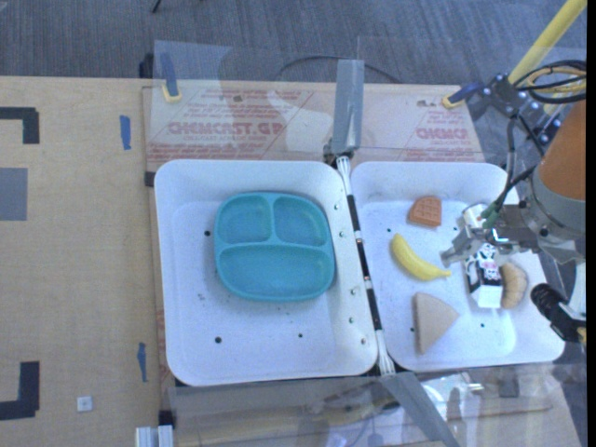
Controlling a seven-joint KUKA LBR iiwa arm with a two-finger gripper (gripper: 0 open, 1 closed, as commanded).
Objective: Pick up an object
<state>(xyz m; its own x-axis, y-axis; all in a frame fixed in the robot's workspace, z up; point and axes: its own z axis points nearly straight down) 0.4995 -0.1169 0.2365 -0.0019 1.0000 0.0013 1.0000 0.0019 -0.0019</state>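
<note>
Grey hand (480,250) low in right bin (447,180), beside banana (416,258)

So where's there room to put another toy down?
The left bin has bare floor all around the teal divided plate, widest along its near edge. The right bin is crowded: banana, waffle, wedge and gripper; only its far left corner looks free.

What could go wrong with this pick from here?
1. The claw sits over a tight cluster: a black-and-white toy and a bread roll lie close together, so it may nudge one or grab both.
2. The banana lies just beside the claw and could get bumped.
</note>
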